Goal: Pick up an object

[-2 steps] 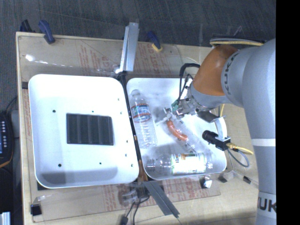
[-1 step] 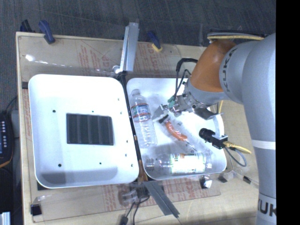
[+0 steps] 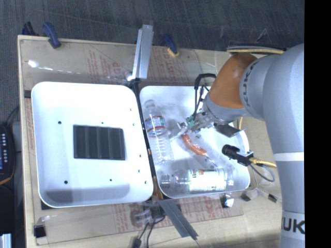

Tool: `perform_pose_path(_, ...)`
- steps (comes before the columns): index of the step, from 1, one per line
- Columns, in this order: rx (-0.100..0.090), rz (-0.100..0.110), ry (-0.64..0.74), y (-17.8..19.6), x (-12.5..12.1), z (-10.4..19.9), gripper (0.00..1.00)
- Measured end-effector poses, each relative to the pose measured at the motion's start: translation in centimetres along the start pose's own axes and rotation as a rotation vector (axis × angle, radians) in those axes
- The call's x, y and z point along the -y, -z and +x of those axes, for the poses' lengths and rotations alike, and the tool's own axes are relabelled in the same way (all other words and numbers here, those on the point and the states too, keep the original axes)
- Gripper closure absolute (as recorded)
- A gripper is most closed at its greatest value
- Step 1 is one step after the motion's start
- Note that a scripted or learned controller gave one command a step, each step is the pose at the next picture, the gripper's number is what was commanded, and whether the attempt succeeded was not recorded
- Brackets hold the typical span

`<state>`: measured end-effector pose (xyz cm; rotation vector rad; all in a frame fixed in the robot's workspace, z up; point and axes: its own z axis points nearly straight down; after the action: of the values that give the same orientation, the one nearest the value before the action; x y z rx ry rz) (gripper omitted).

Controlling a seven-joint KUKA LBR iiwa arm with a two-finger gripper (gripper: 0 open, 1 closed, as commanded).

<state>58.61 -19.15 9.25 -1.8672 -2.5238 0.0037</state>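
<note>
My gripper [image 3: 189,125] hangs low over the middle of the right bin [image 3: 170,93], reaching in from the right under the orange wrist band. Just below it lies a small orange-red object [image 3: 195,146], slanted across the bin floor. A clear plastic bottle [image 3: 158,136] with a label lies lengthwise along the bin's left wall, left of the gripper. A second clear bottle [image 3: 199,181] with a white and green label lies across the bin's near wall. Nothing is seen held by the gripper.
The left bin [image 3: 51,107] has a dark ribbed rectangle [image 3: 99,142] in the middle of its floor. A metal bar [image 3: 141,50] stands at the back between the bins. Blue clamps [image 3: 51,35] grip the bench's far edge.
</note>
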Motion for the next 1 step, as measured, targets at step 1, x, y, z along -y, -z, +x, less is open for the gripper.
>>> perform_pose_path(1, -0.001, -0.001, 0.250, 0.87, 4.27, 0.32, 0.00)
